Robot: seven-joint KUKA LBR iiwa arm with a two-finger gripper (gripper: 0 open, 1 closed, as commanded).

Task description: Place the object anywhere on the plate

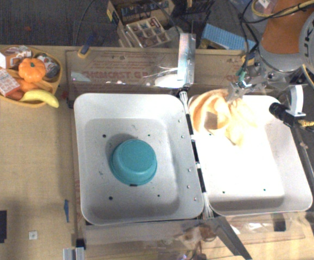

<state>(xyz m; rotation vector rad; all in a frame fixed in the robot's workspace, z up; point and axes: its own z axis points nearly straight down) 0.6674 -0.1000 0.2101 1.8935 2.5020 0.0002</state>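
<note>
Hovering gripper (238,88), grip state impossible to tell, over pale-yellow blurry object (237,124) beside round orange plate (203,110), probably risking a miss.

2 white bins sit side by side mid-frame. A teal upturned bowl (134,162) rests in the left bin (91,112). In the right bin (265,194), upper left corner, lies an orange plate (203,110), with a blurred pale yellow object (237,124) beside it under the gripper (238,88).

One overhead camera — slanted, both bins (86,112)
</note>
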